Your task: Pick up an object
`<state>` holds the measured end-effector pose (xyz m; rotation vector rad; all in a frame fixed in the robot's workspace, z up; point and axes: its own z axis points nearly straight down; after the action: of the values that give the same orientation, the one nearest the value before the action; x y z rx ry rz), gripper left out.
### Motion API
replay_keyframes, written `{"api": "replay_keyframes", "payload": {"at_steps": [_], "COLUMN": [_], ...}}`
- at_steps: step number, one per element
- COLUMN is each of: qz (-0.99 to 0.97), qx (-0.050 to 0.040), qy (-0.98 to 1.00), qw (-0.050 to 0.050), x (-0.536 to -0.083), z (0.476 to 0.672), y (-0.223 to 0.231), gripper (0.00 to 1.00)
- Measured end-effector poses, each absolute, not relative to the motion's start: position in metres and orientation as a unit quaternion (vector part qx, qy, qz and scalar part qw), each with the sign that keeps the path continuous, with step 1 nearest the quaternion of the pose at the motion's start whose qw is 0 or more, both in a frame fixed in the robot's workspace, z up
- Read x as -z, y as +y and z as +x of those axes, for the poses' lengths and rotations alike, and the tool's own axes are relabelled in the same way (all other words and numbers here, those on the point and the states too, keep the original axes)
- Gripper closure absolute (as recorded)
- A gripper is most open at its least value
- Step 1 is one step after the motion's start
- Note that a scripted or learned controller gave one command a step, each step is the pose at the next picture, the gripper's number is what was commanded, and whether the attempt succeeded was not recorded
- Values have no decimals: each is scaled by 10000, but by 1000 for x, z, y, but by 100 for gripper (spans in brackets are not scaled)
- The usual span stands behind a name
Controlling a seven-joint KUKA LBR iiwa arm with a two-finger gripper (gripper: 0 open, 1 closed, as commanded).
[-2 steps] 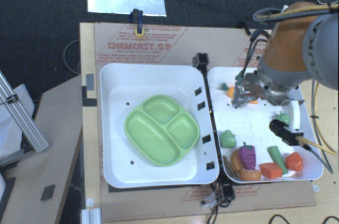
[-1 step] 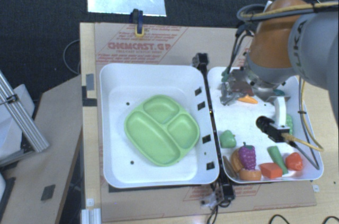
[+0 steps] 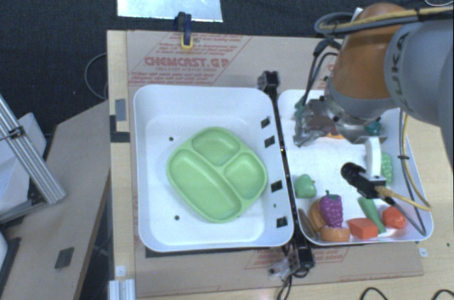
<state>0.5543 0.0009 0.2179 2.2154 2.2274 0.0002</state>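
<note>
— What is seen in the left bin?

— A green divided plate is laid flat in the middle of it. Three compartments are pressed into the plate, one long and two smaller.

— And what is found further right?

— The right bin is set just beside the left one. The gripper is lowered over its far left part, close to the wall shared by the bins. Whether it is open or closed cannot be told, nor whether anything is held, since it is blurred and partly covered by the wrist.

— Where are the objects to be picked up?

— The toy foods are gathered at the near end of the right bin, apart from the gripper. A green toy pepper is placed nearest the shared wall. A purple grape bunch is seen just right of it, with an orange piece at the near wall. A red block, a green vegetable and a red tomato are crowded toward the near right corner.
</note>
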Motion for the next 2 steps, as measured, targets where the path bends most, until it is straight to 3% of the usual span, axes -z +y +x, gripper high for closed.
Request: {"api": "replay_keyframes", "payload": {"at_steps": [2], "qz": [7057], "qx": [-11], "qy": [7085], "qw": [7], "x": [-235], "z": [556], "y": [-7], "gripper": [100]}}
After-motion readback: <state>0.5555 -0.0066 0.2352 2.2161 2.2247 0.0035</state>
